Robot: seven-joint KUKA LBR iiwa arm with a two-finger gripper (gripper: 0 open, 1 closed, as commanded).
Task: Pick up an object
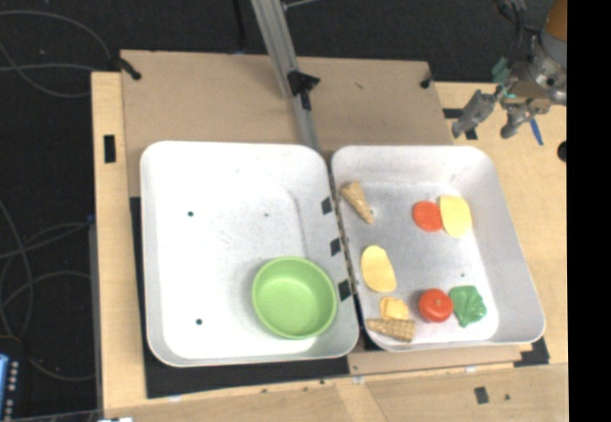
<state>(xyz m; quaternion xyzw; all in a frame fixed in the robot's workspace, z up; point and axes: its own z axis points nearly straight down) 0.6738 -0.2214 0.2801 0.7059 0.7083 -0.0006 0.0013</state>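
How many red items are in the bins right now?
2, both in the right bin: one red piece touching the yellow piece, another red piece beside the green piece.

Arm at upper right, gripper open, fingers pointing down-left

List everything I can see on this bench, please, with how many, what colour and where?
bins: 2, white, side by side on the bench
bowl: 1, green, left bin, near its front right corner
red pieces: 2, right bin, one by the yellow piece, one at the front
yellow pieces: 2, right bin
tan pieces: 3, right bin, along its left side
green piece: 1, right bin, front right
gripper: 1, grey, above the bench behind the right bin, fingers apart
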